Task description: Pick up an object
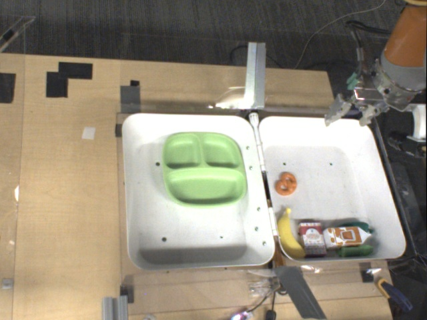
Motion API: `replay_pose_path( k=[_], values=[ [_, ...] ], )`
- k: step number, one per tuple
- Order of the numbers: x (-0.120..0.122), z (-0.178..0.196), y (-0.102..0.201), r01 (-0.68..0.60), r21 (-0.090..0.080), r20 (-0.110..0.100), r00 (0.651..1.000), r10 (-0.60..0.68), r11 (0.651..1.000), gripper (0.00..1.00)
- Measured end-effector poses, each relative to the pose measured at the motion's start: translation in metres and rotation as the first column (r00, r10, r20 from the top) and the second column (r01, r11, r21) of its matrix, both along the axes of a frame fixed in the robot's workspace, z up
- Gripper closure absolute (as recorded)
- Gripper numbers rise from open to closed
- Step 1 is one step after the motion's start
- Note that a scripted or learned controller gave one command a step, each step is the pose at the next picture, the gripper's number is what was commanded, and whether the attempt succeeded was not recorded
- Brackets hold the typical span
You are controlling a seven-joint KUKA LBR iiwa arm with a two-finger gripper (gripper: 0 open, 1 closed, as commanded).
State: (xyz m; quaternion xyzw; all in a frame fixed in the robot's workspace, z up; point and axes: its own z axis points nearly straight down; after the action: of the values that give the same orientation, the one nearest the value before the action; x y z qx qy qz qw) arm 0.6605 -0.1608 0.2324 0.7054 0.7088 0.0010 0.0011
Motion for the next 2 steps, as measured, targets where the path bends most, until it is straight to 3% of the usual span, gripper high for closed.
replay_pose_path(
  k=[1, 2],
  values=[
    [-0.001, -0.123, -0.023, 0.184, 0.0, -0.002, 0.983, -0.184, 0.983, 0.0],
    [-0.088, -0.133, 0.005, 0.081, 0.001, -0.001, 0.997, -0.081, 0.997, 0.0]
  ],
)
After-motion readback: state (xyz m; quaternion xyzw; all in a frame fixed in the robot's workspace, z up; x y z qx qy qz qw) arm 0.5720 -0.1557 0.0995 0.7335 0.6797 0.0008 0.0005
